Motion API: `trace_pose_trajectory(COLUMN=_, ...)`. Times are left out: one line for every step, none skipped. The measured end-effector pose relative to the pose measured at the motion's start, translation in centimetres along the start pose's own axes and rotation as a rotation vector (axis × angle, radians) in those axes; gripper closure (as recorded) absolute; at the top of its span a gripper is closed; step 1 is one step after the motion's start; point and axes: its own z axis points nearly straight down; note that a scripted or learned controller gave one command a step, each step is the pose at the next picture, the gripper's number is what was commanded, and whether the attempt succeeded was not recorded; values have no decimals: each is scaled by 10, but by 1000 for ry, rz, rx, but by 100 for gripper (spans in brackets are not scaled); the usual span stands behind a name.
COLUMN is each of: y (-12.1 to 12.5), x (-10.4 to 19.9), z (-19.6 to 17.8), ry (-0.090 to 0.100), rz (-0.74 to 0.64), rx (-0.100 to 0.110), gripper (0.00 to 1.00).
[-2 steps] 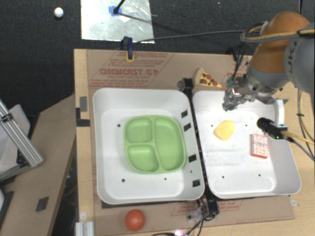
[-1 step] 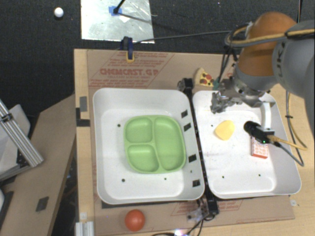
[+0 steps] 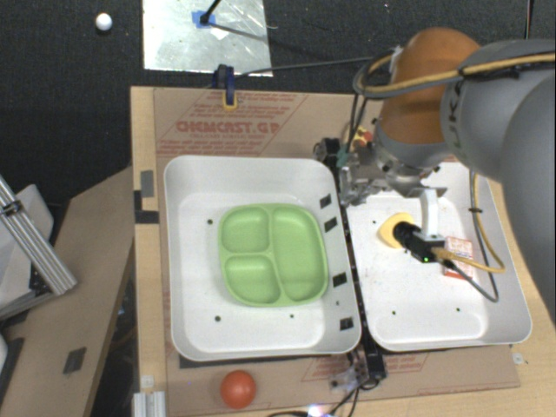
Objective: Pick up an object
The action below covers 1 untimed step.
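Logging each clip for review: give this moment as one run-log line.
gripper: over right bin, far-left corner | left bin: green divided plate | right bin: yellow object | bench: orange ball

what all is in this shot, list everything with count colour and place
left shallow plastic bin: 1, white, left side of the bench
right shallow plastic bin: 1, white, beside the left one
three-compartment plastic plate: 1, green, middle of the left bin
rounded yellow object: 1, yellow, right bin, partly hidden
small flat item: 1, white and red, right bin, right of the yellow object; too small to identify
orange ball: 1, orange, in front of the left bin
small white ball: 1, white, dark surface, top left
printed board: 1, brown, red lettering, under both bins
foil sheet: 1, silver, behind the board
clamp: 1, blue, board's far edge
robot arm: 1, grey, orange band, from the right
gripper: 1, metallic, over the right bin's far left corner
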Motion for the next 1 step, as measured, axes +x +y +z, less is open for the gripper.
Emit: trace_pose_trajectory(y=-14, x=51, z=5, ry=-1, rz=0, rx=1, gripper=100)
